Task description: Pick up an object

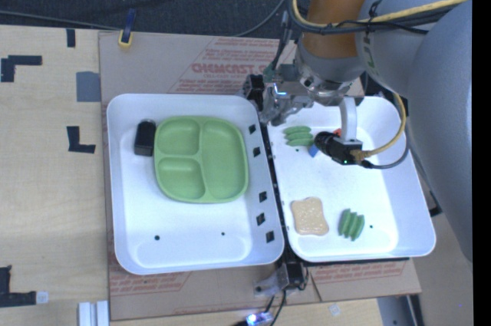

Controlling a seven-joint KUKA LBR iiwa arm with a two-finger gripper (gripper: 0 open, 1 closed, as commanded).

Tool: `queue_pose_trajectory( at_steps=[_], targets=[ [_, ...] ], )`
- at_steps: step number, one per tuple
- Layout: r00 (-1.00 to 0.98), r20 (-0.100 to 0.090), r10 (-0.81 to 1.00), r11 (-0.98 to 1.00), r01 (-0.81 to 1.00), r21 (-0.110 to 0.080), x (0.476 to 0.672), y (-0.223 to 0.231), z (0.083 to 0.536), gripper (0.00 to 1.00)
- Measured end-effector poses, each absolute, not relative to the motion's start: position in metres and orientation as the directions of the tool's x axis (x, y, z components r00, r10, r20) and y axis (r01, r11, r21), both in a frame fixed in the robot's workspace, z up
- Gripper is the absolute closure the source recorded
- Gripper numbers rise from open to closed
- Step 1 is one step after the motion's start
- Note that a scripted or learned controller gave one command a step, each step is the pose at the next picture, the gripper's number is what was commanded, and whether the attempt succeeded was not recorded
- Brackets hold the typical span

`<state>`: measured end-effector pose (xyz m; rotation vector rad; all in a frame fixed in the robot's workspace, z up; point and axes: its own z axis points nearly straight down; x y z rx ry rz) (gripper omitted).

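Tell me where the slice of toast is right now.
The toast lies in the right bin, near its front left corner, close to the divider between the bins. A small green bean bundle sits just to its right.

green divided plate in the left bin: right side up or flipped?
Right side up. The green plate lies flat in the left bin with its three compartments facing up, beside a small black object.

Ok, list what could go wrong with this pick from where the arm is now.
1. The tool sits over the divider between the bins, close to the right bin's wall; descending here may hit the rim.
2. The green pea pod lies near that wall, leaving little room beside it.
3. The looped yellow cable hangs low and could snag.
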<state>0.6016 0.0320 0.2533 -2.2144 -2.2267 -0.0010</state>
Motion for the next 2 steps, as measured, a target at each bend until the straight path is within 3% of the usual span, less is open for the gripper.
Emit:
queue_pose_trajectory(
  at_steps=[1, 2],
  targets=[
    [-0.005, 0.0, 1.0, 0.005, 1.0, -0.002, 0.6172, 0.0802, 0.2332, 1.0],
    [-0.002, -0.001, 1.0, 0.002, 1.0, -0.002, 0.617, 0.0776, 0.2345, 0.0]
  ],
)
